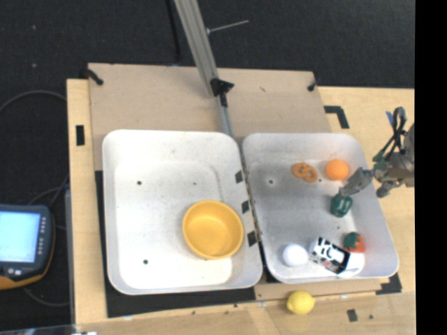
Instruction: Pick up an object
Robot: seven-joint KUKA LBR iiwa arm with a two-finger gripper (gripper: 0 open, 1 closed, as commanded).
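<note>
Gripper (370,185) sits at right bin's (279,152) right edge; fingers (356,181) spread apart, grasping nothing. Dark green object (341,205) lies just below the near fingertip. Orange ball (337,169), brown piece (304,172), white ball (295,255) rest in same bin. Yellow bowl (212,229) in left bin (140,159). Lemon (300,302) on bench (174,96).

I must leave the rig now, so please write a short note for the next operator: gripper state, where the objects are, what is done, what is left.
Gripper: at the right bin's right edge, open, holding nothing.
Right bin: orange ball, brown pretzel-like piece, small green object, white ball, black-and-white item.
Left bin: yellow bowl.
Bench: yellow lemon outside the bins.
Done: nothing lifted.
Left: grasp and lift one object.
</note>
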